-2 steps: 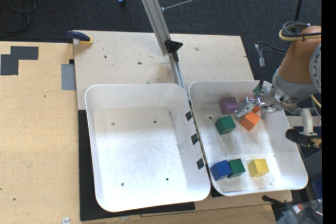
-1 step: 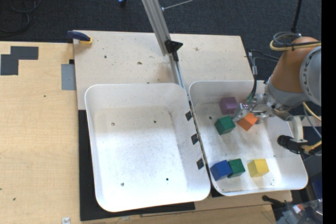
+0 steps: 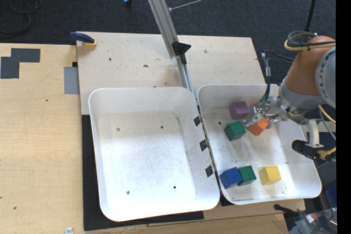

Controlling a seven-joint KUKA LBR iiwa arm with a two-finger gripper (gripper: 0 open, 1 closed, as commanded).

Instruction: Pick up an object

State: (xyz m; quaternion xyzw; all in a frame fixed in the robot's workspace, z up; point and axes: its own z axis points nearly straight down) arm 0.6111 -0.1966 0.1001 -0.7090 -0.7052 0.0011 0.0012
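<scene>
Blue block (image 3: 230, 177), small green block (image 3: 247, 173), yellow block (image 3: 269, 175) along right bin (image 3: 307, 189) at 6 o'clock (touching pair); pincer (image 3: 260, 120) clamped on orange block (image 3: 259, 126), purple block (image 3: 238, 109) at its 10 o'clock.

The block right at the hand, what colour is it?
Orange, seen in the camera view, lying in the right bin at the hand.

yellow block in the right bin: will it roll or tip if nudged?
Probably not: the yellow block looks boxy with flat faces, so it should slide. It looks rigid, likely light. The green block sits just beside it and may get bumped.
</scene>
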